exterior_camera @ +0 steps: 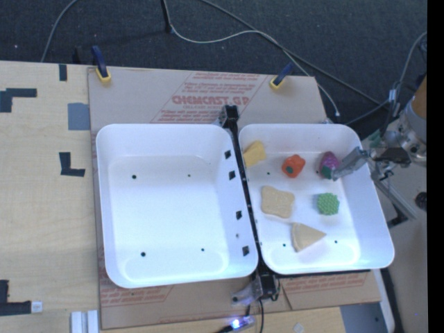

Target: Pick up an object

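Observation:
Several toy foods lie in the right bin (368,214): a yellow block (254,152), an orange-red pepper (293,166), a purple piece (327,161), a green bumpy ball (327,203), a tan bread slice (277,202) and a pale wedge (306,236). My gripper (341,167) reaches in from the right edge and hangs low over the right bin's upper right part. Its tip is right beside the purple piece, on that piece's right side. I see nothing lifted off the bin floor.
The left bin (166,200) sits beside the right one, divided by a black-marked rim (239,186). Both rest on a cardboard sheet (208,96) held by two clamps. Cables run across the dark floor behind the bench.

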Controlling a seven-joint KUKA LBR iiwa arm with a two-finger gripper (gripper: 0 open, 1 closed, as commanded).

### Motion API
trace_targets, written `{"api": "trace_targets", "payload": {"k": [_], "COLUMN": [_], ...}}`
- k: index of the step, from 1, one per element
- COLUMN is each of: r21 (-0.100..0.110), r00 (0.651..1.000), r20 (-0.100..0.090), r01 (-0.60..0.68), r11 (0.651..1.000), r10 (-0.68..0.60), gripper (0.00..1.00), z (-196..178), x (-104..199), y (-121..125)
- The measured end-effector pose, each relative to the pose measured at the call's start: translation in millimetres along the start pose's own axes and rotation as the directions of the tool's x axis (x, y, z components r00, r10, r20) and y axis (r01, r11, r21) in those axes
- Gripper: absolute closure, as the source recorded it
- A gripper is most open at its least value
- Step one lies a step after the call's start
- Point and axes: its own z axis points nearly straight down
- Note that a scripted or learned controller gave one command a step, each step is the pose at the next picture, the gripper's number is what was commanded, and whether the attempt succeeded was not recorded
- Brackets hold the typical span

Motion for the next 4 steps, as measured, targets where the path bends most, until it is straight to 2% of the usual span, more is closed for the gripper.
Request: {"api": "trace_targets", "payload": {"k": [1, 2, 3, 4], "r21": [0.014, 0.000, 0.002, -0.005], "r00": [1.000, 1.000, 1.000, 1.000], "r20": [-0.006, -0.001, 0.002, 0.005], "r01": [0.003, 0.004, 0.006, 0.003], "r11": [1.000, 1.000, 1.000, 1.000], "r10": [-0.002, -0.004, -0.006, -0.003], "gripper": [0.00, 0.00, 0.00, 1.00], "z": [135, 155, 194, 180], "x": [43, 61, 51, 50], "y": [-2, 54, 138, 138]}}
